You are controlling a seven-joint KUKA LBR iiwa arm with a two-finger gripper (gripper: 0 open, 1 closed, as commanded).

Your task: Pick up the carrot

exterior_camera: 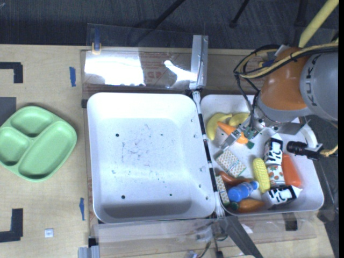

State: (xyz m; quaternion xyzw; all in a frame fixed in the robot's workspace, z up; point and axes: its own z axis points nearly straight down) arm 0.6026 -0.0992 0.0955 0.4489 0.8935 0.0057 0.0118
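The carrot (pixel 230 128) is a small orange piece with a green end, lying in the upper left part of the right white bin (pixel 317 195), just beside a yellow banana (pixel 217 122). My gripper (pixel 239 135) reaches down from the grey arm with the orange band (pixel 284 90) and sits right over the carrot's lower right end. Its grey metal tip partly covers the carrot. Whether the carrot is between the fingers is hidden by the wrist.
Crowded around the carrot are a checkered packet (pixel 231 163), a corn cob (pixel 260 171), a blue bottle (pixel 242 190), black-and-white cartons (pixel 275 153) and orange pieces (pixel 291 171). The left white bin (pixel 102 112) adjoins. A green divided plate (pixel 35 142) sits far left.
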